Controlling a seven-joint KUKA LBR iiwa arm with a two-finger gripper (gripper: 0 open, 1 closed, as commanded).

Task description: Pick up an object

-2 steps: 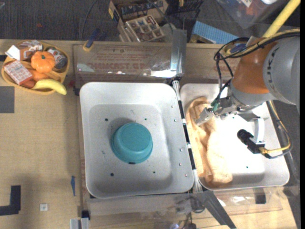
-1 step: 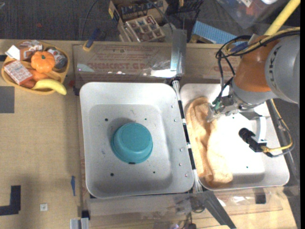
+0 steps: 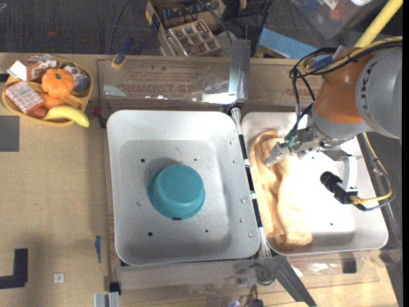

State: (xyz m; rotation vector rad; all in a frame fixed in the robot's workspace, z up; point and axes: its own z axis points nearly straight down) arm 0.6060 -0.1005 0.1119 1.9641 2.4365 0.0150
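Note:
A teal bowl point(image 3: 177, 190) lies upside down in the middle of the left white bin point(image 3: 128, 139). A tan cloth point(image 3: 281, 203) is crumpled along the left side of the right white bin point(image 3: 358, 229), running from its far left corner to its near edge. My gripper point(image 3: 279, 153) reaches in from the right and is down at the upper part of the cloth, touching or just above its folds. The grey arm with its orange band point(image 3: 339, 101) hangs over the bin's far right part.
A basket of toy food point(image 3: 45, 91) with a pumpkin and a banana sits at the far left of the bench. A black fitting point(image 3: 333, 183) and a yellow cable point(image 3: 370, 200) hang from the arm over the right bin. Cardboard and boxes stand behind the bins.

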